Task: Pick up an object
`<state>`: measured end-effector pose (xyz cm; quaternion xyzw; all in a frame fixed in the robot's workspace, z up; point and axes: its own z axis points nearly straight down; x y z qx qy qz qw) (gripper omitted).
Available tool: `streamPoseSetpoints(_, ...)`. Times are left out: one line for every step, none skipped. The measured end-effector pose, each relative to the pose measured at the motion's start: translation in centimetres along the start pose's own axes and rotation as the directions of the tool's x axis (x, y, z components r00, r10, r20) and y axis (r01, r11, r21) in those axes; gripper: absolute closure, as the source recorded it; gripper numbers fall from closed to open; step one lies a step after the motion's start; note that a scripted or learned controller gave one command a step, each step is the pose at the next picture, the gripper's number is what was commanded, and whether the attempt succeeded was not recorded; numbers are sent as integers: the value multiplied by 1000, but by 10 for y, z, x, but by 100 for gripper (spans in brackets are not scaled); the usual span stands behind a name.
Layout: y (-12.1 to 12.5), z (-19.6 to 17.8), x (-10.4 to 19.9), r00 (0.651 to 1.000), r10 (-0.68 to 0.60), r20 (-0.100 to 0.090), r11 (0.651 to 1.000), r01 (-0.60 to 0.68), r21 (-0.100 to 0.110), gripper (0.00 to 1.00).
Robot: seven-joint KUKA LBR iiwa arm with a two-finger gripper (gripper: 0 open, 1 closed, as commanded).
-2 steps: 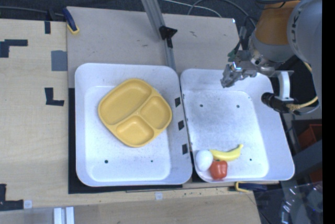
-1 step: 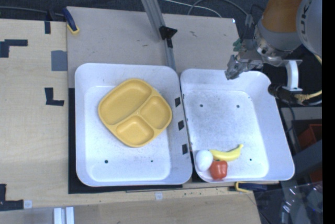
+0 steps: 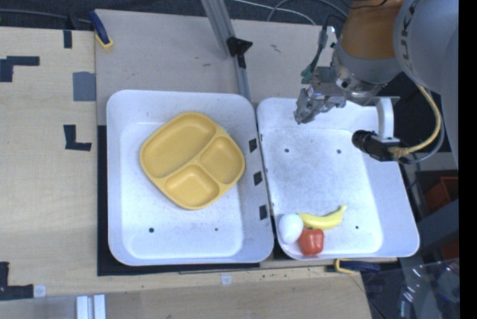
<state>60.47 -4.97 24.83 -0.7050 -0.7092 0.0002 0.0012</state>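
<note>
In the right bin (image 3: pixel 339 161) three small objects lie together at the near left corner: a yellow banana (image 3: pixel 325 218), a white egg-shaped object (image 3: pixel 290 226) and a red pepper-like object (image 3: pixel 312 241). My gripper (image 3: pixel 305 112) hangs over the far left corner of that bin, well away from the objects. Nothing is visible between its fingers.
The left bin (image 3: pixel 127 183) holds a yellow three-compartment plate (image 3: pixel 191 159). A metal pole (image 3: pixel 212 1) slants up from between the bins at the back. Cables and a black fitting (image 3: pixel 370 144) hang off the arm over the right bin's far right side.
</note>
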Motion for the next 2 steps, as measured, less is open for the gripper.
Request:
streamPoseSetpoints(0, -1, 55, 1000, -1, 0, 1000, 1, 0, 100)
streamPoseSetpoints(-6, 17, 109, 1000, -1, 1, 1000, 1, 2, 100)
